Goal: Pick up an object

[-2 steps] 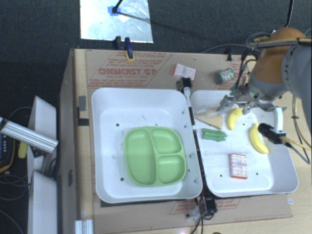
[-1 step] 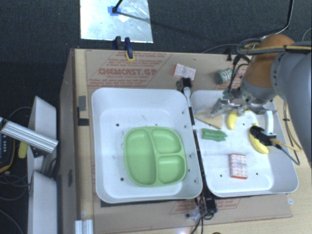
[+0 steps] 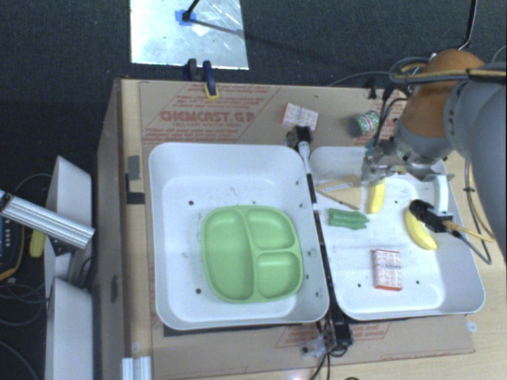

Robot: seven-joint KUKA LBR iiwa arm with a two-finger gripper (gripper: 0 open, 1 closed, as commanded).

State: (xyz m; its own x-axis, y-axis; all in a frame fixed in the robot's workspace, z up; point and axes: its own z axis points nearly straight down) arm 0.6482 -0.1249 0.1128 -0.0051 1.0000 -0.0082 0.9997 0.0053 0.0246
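One small yellow piece (image 3: 375, 199) is the likeliest pick: it sits just under the gripper (image 3: 375, 174) on the near side, its upper end touching or almost touching the gripper's tip. Whether the gripper is open, closed or already clamped on it cannot be told from this angle.

The piece looks like a short, smooth plastic toy, so I judge it light and stiff. It is probably a little slippery and likely to roll or squirt out under an off-centre squeeze. The best hold would be across its narrow width near the middle, with its long axis lying between the pads.

Also in the right bin (image 3: 467, 291), a flat green strip (image 3: 348, 219) lies near the gripper, nearer the camera and toward the view's left. It looks thin and hard to get under. A pale stick (image 3: 339, 185) lies just to the view's left of the gripper. A banana-shaped yellow toy (image 3: 421, 232) lies near the gripper toward the view's right. A small patterned box (image 3: 386, 268) lies well apart from it, toward the near rim.

Farther from the gripper, past the rim the bins share, the left bin (image 3: 170, 212) holds a green divided plate (image 3: 253, 253). Both bins rest on the table (image 3: 206, 113).
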